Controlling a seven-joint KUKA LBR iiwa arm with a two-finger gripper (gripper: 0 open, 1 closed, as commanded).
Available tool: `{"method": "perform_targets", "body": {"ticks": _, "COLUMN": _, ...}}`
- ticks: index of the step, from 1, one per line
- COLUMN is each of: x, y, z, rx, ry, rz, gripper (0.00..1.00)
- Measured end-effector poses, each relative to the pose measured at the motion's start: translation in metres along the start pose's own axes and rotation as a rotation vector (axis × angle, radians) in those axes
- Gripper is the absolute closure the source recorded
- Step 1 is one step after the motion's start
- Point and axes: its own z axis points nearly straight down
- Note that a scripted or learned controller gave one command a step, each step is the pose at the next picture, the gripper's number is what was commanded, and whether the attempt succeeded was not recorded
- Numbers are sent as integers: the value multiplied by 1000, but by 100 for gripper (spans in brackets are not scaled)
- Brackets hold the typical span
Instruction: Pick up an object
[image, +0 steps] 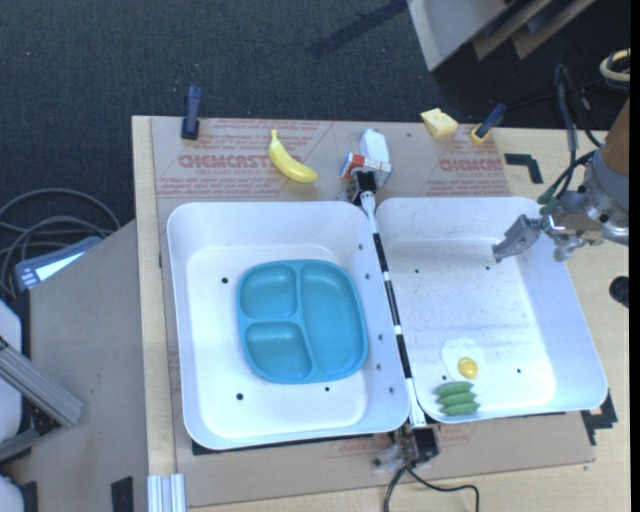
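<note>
- Two shallow white plastic bins are seen side by side on the bench (150, 300): the left bin (200, 250) and the right bin (560, 330).
- A light blue plastic tray with three compartments (300, 320) is found lying flat in the middle of the left bin.
- A small white fried-egg toy with a yellow yolk (465, 364) is placed near the front of the right bin, and a green pea-pod toy (457, 397) lies just in front of it, close to the bin's front rim.
- The grey two-finger gripper (518, 240) is held over the back part of the right bin, reached in from the right, with the grey arm (610, 190) behind it.
- Nothing is seen between its fingers; how far they are parted cannot be told from this view.
- The egg toy and the pea-pod toy are located well apart from the gripper, toward the front of the same bin and slightly to its left in the view.
- On the bench behind the bins, a yellow banana toy (290, 160) and a small yellow wedge-shaped block (438, 122) are noted.
</note>
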Motion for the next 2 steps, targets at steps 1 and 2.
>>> {"method": "perform_targets", "body": {"ticks": 1, "x": -18, "y": 96, "z": -62, "rx": -1, "ry": 0, "rz": -1, "gripper": 0}}
{"method": "perform_targets", "body": {"ticks": 2, "x": -64, "y": 76, "z": -78, "rx": -1, "ry": -1, "rz": 1, "gripper": 0}}
